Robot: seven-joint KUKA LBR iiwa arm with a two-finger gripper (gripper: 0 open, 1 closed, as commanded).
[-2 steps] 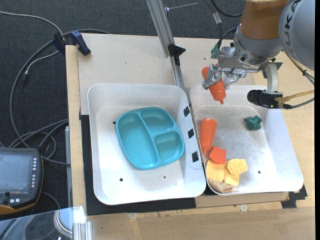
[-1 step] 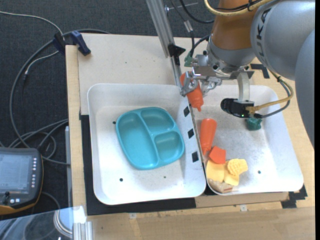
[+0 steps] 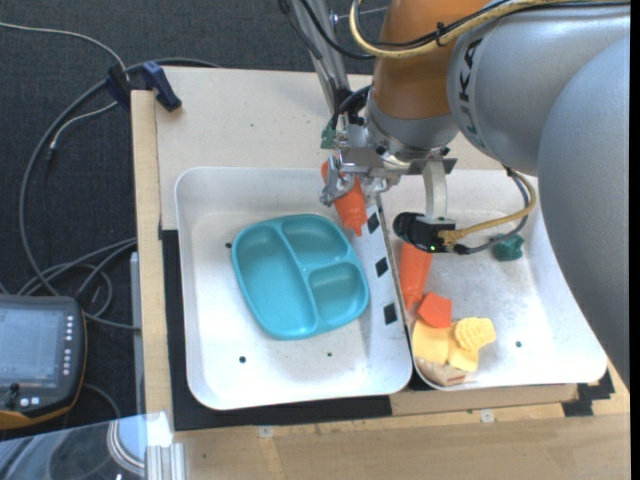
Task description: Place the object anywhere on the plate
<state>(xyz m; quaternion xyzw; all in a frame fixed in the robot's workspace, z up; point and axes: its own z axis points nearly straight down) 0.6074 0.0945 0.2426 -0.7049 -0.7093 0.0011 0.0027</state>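
A teal divided plate (image 3: 298, 274) lies in the left bin (image 3: 200, 298). My gripper (image 3: 348, 186) hangs over the left bin's right side, just past the plate's upper right rim. It is shut on a small orange carrot-shaped object (image 3: 351, 210), which sticks down from between the fingers and sits above the bin floor, beside the plate rather than on it. The arm's orange band and grey body cover the upper right of the view.
The right bin (image 3: 520, 358) holds an orange carrot-like piece (image 3: 413, 266), a red-orange block (image 3: 435, 310), yellow pieces (image 3: 458, 342) and a green item (image 3: 509, 249). A ridge (image 3: 385, 268) divides the bins. Cables and a blue clamp (image 3: 160, 83) lie at the bench's far left.
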